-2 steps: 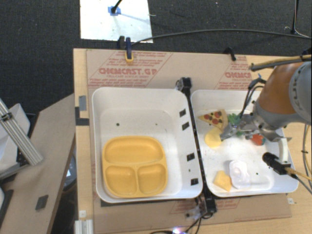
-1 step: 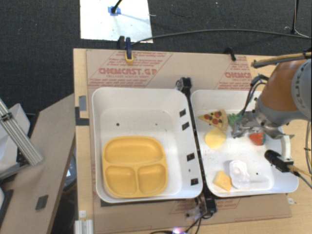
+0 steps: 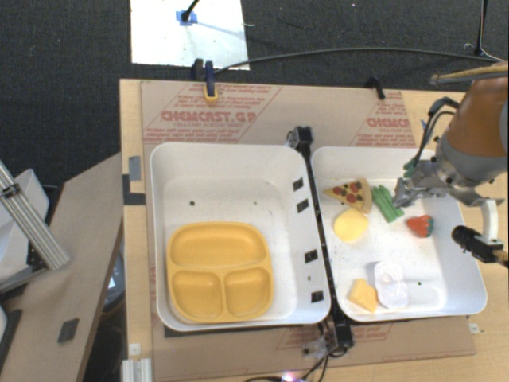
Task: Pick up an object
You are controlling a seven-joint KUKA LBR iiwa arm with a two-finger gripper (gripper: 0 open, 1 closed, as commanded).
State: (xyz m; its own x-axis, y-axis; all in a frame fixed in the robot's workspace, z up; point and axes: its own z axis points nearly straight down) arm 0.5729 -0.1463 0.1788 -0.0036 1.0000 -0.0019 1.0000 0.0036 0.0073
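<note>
Hovering over the right bin [image 3: 469,293], my hand [image 3: 400,196] sits at the upper right of that bin, with its tip just beside the top end of the green piece [image 3: 387,203]; from this angle I cannot tell how the hand is set, and I see nothing gripped in it; the grey arm with its orange band [image 3: 483,110] comes in from the right edge. Candidates for picking all lie in the right bin: a pizza slice toy [image 3: 350,192] near the upper left, touching or nearly touching the green piece on its right; a pale yellow round item [image 3: 351,225] just below the pizza slice; a red strawberry-like piece with a green top [image 3: 420,226] to the right, well apart from the round item; a yellow cheese wedge [image 3: 363,295] near the lower edge, just beside a white cup-like object [image 3: 390,280] lying on its right; the left bin [image 3: 231,165] holds a yellow divided tray [image 3: 220,270] with three compartments, sitting toward its lower left; both bins rest on a cardboard sheet [image 3: 238,110] printed with red lettering that covers the worktop [image 3: 128,118]; a black clip [image 3: 300,137] sits where the two bins meet at the top.
</note>
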